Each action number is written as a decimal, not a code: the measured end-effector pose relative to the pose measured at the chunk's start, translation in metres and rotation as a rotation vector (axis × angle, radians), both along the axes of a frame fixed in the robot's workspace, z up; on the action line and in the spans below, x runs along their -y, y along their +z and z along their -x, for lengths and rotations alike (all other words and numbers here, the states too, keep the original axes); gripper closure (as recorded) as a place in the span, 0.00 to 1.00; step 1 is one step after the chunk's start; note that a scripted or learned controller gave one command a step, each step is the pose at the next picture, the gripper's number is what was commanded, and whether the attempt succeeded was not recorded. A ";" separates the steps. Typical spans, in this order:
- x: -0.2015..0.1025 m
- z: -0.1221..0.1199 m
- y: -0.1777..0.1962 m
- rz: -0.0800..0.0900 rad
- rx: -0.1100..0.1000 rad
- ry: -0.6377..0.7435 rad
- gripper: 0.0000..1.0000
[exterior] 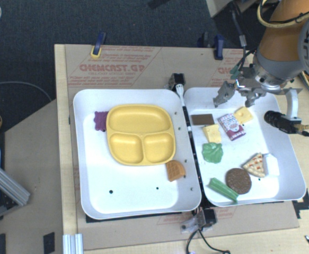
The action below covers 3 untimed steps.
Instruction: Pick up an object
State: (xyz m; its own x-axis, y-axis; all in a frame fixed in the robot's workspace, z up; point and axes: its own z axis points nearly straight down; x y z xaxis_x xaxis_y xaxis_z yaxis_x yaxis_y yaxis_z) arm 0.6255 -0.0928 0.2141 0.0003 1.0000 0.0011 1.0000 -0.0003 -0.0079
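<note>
My gripper hovers over the far part of the right bin, its two fingers spread apart with nothing between them. Just below it lie a brown chocolate bar, a red-and-white packet and a pale yellow cheese piece. Farther down the bin sit another yellow piece, a green leafy toy, a pizza slice, a brown round cookie and a green bean pod.
The left bin holds a yellow divided plate, a purple toy at its left and a brown bread piece near the divider. Cardboard bench surface surrounds both bins.
</note>
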 end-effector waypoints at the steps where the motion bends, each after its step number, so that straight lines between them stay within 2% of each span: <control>1: 0.004 -0.008 -0.052 0.000 0.001 0.000 0.00; 2: -0.001 -0.002 -0.096 0.000 0.002 0.000 0.00; 3: -0.001 -0.005 -0.125 0.001 0.010 0.000 0.00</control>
State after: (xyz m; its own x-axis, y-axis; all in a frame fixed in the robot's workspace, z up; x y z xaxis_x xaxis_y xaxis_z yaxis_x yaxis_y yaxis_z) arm 0.6302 -0.0922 0.0890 0.0000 1.0000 -0.0003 1.0000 0.0000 0.0020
